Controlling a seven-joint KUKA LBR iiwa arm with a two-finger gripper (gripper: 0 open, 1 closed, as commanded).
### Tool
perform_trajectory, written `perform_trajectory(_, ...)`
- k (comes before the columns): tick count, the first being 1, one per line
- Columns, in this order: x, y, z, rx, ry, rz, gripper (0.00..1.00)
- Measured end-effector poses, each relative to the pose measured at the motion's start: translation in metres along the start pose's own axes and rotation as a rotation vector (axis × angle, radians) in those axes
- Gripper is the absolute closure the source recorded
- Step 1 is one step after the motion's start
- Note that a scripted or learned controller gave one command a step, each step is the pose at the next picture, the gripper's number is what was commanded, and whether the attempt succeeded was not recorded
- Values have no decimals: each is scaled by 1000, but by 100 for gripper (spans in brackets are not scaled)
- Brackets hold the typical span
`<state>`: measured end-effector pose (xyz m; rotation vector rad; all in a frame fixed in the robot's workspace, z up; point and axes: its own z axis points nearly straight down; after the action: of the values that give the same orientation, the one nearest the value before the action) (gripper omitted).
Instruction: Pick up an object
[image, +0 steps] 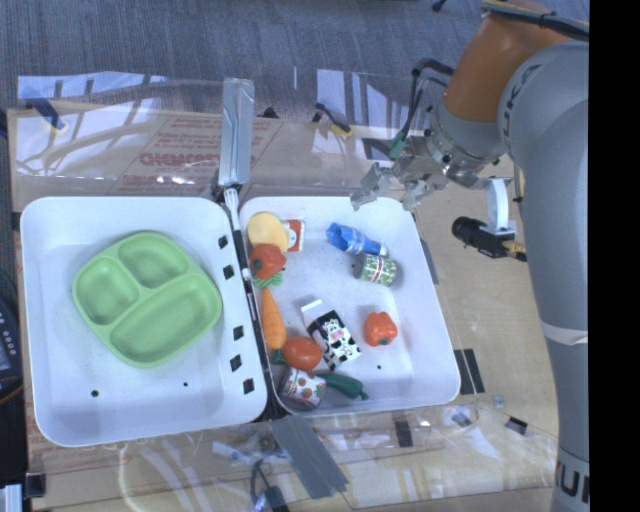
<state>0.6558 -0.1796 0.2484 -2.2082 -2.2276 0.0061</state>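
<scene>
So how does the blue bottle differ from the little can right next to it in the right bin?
The blue bottle is bright blue with a white end; the can is green with a red and white label and a grey metal end. The bottle is slimmer and longer, the can shorter and stubbier. The bottle lies nearer the bin's far rim, the can just below it. Both lie on their sides in the right bin, clear of the gripper.

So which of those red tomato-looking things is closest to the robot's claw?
The red pepper-like toy on the right side of the right bin. The other two red pieces, one by the divider and one lower down, sit farther from the gripper.
</scene>
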Motion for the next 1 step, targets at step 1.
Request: perform_trajectory(1,9,-37,114,-12,-5,-265,0)
